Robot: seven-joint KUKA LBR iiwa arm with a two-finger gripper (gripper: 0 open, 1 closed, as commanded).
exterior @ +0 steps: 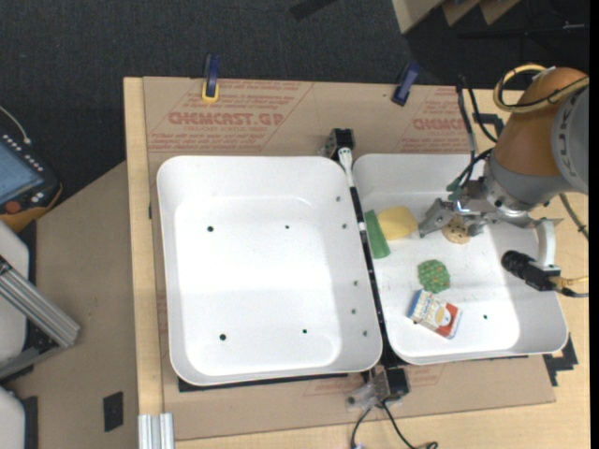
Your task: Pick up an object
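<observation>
The yellow sponge (397,222) lies near the jaws, spread open over the right bin (524,335).

cardboard sheet (281,110) under both bins; blue clamps (211,71) on far edge | dark carpet (94,26) around bench

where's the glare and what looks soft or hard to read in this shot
Camera view: bright, even light washes out the left white bin, with faint shading along its lower wall; the two-finger gripper is small and slightly blurred over the right white bin; the round green textured object and yellow block stay readable.
</observation>
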